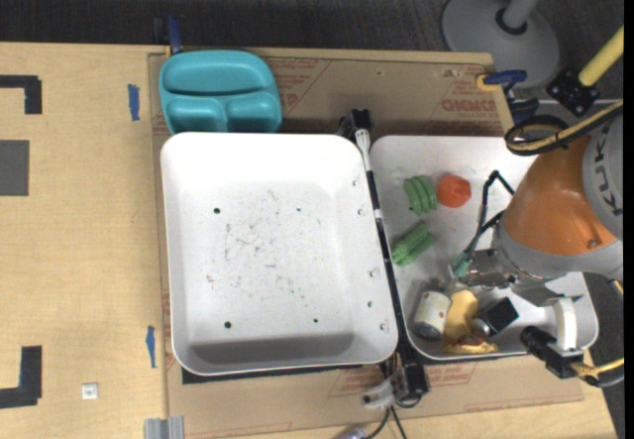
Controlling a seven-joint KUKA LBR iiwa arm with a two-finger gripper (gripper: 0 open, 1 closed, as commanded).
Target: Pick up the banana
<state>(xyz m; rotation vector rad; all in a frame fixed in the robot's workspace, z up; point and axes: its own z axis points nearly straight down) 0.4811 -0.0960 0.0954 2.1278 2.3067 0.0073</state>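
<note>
Banana [462,314] lies right under my gripper [482,300], at the near edge of the right bin [515,155], its yellow body curving from just beside my fingers down toward the bin's front rim. My gripper is low over it, close enough that the dark finger parts overlap the fruit, but I cannot tell how far apart they stand or whether they have any hold on it; the wrist and its cables hide that. Just to the left of my gripper, touching the banana, sits a small white cup [431,313] on its side. Farther up and left of me lie two green pieces: a long green pod [411,245] nearer, and a ribbed green piece [420,193] beyond it. Beside that one, straight beyond my gripper, rests a small orange ball [454,190]. Well off to my left is the left bin [198,229], and behind it a teal tray [220,90].
</note>
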